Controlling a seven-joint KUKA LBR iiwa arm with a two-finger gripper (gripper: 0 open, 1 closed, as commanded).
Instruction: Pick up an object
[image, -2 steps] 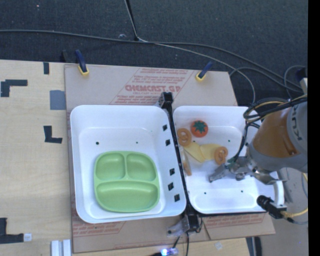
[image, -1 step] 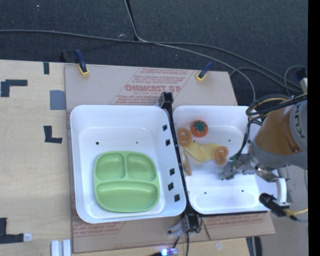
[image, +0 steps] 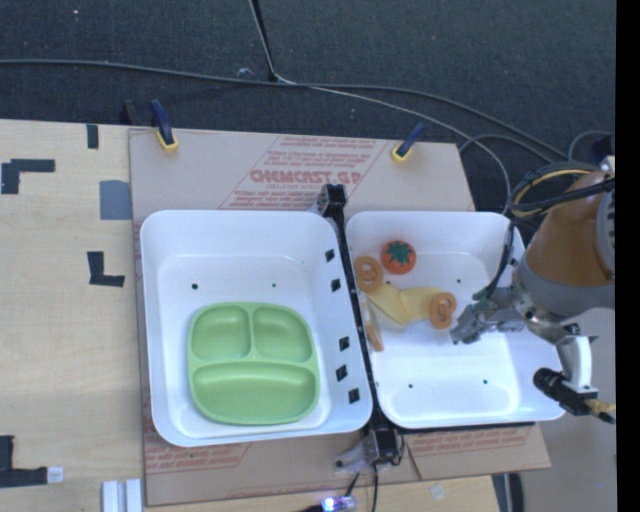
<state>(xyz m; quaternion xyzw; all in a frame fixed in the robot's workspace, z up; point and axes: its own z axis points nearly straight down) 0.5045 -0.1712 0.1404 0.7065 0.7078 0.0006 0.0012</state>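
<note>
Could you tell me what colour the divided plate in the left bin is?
Light green; the divided plate shows clearly in the camera view.

A robotics lab: two white bins (image: 160, 300) sit on a cardboard sheet (image: 300, 175) clamped to the counter (image: 60, 300) by blue-and-yellow clamps (image: 162, 128), with black tape marks (image: 100, 268) left and loose cables (image: 300, 80) on dark flooring beyond.

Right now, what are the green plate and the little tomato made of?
The green plate looks like smooth moulded plastic: one even colour, soft sheen, rounded compartments. The tomato looks like toy plastic or rubber, flat red with a green top; it is too small to tell which.
</note>
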